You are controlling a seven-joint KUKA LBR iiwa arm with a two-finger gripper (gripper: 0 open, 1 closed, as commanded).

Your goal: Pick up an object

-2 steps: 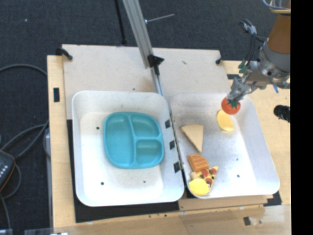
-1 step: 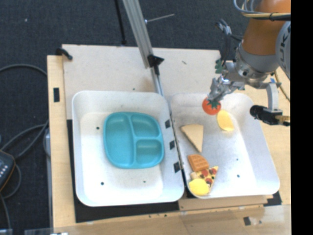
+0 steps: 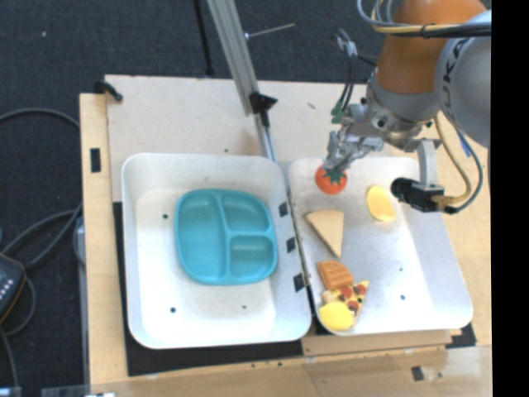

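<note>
A red tomato [image 3: 331, 182] with a green stalk sits at the back left corner of the right bin [image 3: 430, 263]. My gripper [image 3: 337, 165] hangs directly over it, its tip reaching the tomato's stalk. The tip hides the top of the tomato. Further right in the same bin lies a yellow lemon [image 3: 381, 203]. A pale cheese wedge [image 3: 326, 228] lies in front of the tomato.
An orange waffle piece [image 3: 334, 274], a pizza slice [image 3: 357, 294] and a yellow fruit [image 3: 336, 316] crowd the right bin's front left corner. The left bin [image 3: 149, 304] holds a teal divided plate [image 3: 225, 236]. A metal post [image 3: 240, 56] rises behind the bins.
</note>
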